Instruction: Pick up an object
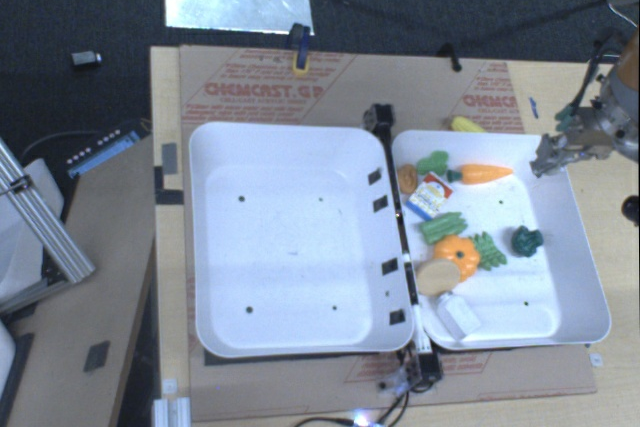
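The right bin (570, 260) holds several toy foods. An orange carrot (483, 174) lies at the back, with a green leafy piece (433, 162) and a brown round piece (407, 179) to its left. A red, white and blue packet (428, 196) and a green pod (442, 227) sit near the middle. In front of them are an orange pumpkin (458, 253), a dark green broccoli (526, 239), a tan disc (435, 277) and a white block (458, 317). My gripper (553, 158) hangs over the bin's back right rim, right of the carrot, with nothing seen in it.
The left bin (210, 215) stands beside the right one, with black clips (385, 205) along the shared wall. A yellow banana (466, 125) lies on the cardboard just behind the right bin. A clamp (299, 49) stands at the back edge.
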`<state>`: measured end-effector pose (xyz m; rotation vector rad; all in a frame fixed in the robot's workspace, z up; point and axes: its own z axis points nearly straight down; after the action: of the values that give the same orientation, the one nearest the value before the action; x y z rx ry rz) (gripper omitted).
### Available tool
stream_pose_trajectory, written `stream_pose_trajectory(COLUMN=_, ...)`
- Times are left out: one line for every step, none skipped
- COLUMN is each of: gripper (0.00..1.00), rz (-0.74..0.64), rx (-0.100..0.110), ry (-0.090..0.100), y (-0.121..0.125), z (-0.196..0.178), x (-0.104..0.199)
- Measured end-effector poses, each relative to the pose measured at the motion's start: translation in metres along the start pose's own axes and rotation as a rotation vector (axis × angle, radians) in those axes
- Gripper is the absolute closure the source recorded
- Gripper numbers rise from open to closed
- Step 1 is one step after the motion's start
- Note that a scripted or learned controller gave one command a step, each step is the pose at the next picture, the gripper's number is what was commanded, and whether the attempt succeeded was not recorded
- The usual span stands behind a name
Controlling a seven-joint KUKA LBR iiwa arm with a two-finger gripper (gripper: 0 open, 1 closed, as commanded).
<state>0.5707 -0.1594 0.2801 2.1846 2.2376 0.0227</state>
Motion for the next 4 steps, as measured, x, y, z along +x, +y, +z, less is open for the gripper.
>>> stream_pose_trajectory(gripper=1.00, rz=-0.005, rx=-0.003, ry=0.001, y=0.001, z=-0.011, x=0.001)
stream_pose_trajectory(gripper=1.00, rz=-0.010, rx=-0.006, ry=0.001, y=0.002, z=-0.021, x=0.001)
stream_pose_trajectory(gripper=1.00, rz=-0.015, rx=-0.010, ry=0.002, y=0.004, z=-0.032, x=0.002)
stream_pose_trajectory(gripper=1.00, rz=-0.021, rx=-0.013, ry=0.002, y=0.005, z=-0.043, x=0.002)
